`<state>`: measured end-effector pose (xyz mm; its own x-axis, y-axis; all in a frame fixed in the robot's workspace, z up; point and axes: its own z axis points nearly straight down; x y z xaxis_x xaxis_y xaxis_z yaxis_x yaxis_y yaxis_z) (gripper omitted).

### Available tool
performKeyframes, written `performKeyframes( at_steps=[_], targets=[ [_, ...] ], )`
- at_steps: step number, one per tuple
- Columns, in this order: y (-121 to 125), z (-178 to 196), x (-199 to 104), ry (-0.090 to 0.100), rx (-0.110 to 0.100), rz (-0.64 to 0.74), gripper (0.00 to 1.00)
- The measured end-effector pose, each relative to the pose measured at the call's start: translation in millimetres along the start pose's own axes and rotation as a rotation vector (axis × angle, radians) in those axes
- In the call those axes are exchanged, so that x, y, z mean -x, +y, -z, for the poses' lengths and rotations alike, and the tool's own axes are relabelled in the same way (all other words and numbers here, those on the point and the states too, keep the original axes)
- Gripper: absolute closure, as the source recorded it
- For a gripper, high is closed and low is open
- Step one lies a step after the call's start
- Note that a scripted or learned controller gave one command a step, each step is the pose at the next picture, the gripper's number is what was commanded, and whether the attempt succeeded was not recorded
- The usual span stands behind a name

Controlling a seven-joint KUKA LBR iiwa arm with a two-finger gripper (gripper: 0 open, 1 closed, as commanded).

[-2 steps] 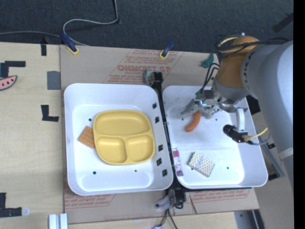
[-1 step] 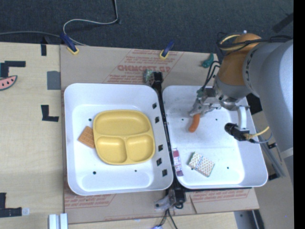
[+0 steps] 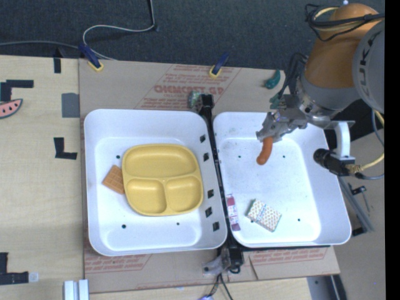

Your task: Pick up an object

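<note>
1. a brown cardboard sheet (image 3: 187,86) with red print covers the bench in the middle of the frame, with dark blue carpet along the top and a pale wooden board at the left edge.
2. two shallow white bins sit side by side on the cardboard: the left bin (image 3: 100,186) fills the centre-left, the right bin (image 3: 325,224) the centre-right, and they touch along a black seam with clips.
3. in the left bin a yellow divided plate (image 3: 162,179) lies flat, with one large compartment above two smaller ones.
4. a tan cracker-like piece (image 3: 113,179) pokes out from under the plate's left edge.
5. the grey arm with its orange band (image 3: 337,49) comes in from the upper right of the frame and bends down over the right bin.
6. the gripper (image 3: 272,134) hangs over the upper middle of the right bin, its jaws pinching the top end of an orange sausage-shaped object (image 3: 265,152).
7. the orange object dangles nearly upright below the fingers, its lower end close to or just above the bin floor; i cannot tell which.
8. a small patterned packet (image 3: 264,215) lies in the lower middle of the right bin, well apart from the gripper.
9. a narrow red-and-white wrapper (image 3: 231,210) lies against that bin's left wall.
</note>
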<state>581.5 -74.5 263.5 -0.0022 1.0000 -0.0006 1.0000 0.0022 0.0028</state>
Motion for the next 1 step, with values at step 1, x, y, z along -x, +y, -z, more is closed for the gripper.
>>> performKeyframes(
  at_steps=[1],
  targets=[
    [-35.2, -0.5, -44.1, 0.001, -0.004, 0.000, 1.00]
  ],
)
